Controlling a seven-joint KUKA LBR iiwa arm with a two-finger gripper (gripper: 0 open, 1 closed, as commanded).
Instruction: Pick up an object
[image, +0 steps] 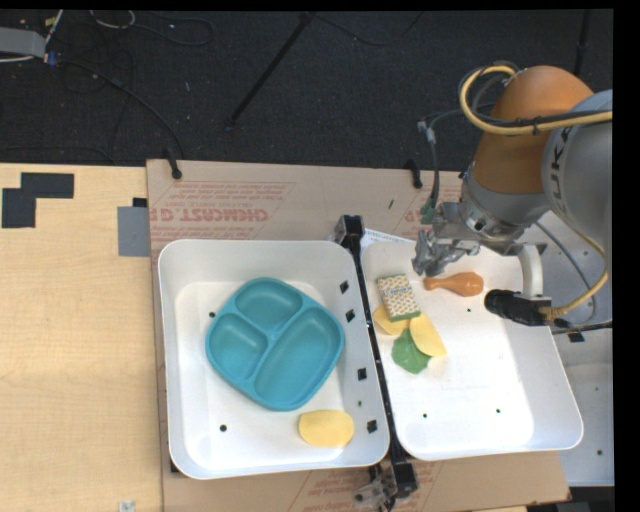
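Note:
My gripper (431, 260) hangs over the far left part of the right bin (500, 400). Just to its right an orange drumstick-shaped toy (456, 284) lies on the bin floor, its thin end close to the gripper. Nearer the divider sits a small patterned block (398, 295). Below it are a yellow piece (386, 321), another yellow piece (429, 337) and a green piece (408, 355), all clustered together. Nothing is seen held in the gripper.
The left bin (185, 300) holds a teal divided plate (274, 342) and a yellow lemon-like object (325, 428) near its front wall. A black divider rail (362, 340) runs between the bins. The arm's orange and grey body (530, 130) looms over the right bin's back.

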